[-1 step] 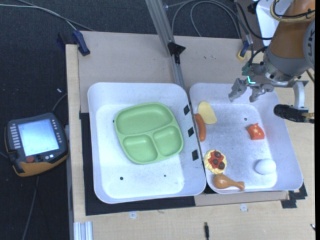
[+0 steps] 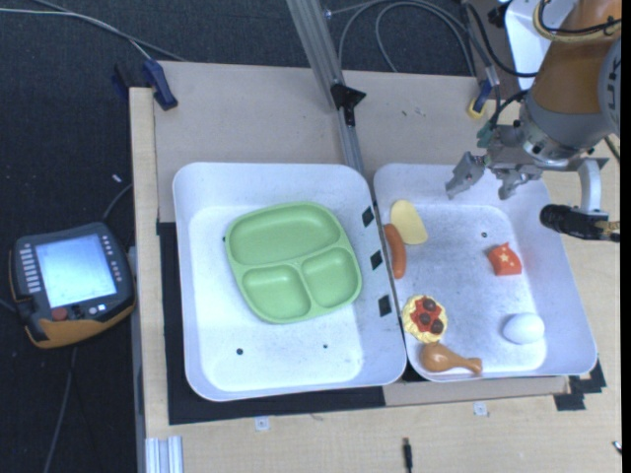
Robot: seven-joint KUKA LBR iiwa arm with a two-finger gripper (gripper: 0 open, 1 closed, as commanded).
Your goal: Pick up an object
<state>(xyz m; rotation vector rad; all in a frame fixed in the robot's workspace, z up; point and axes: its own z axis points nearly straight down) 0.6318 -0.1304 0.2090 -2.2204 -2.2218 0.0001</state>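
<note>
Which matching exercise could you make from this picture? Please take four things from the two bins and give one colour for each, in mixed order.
Things:
1. divided plate
2. egg-shaped ball
3. sausage
4. drumstick

Colours:
A. white
B. brown
C. green
D. orange-red

Right pairs: 1-C, 2-A, 3-D, 4-B.

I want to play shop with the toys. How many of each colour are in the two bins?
Green: 1, plate
Yellow: 2, chip, pizza
Orange-red: 2, hot dog, strawberry
Brown: 1, drumstick
White: 1, egg
Total: 7
</note>
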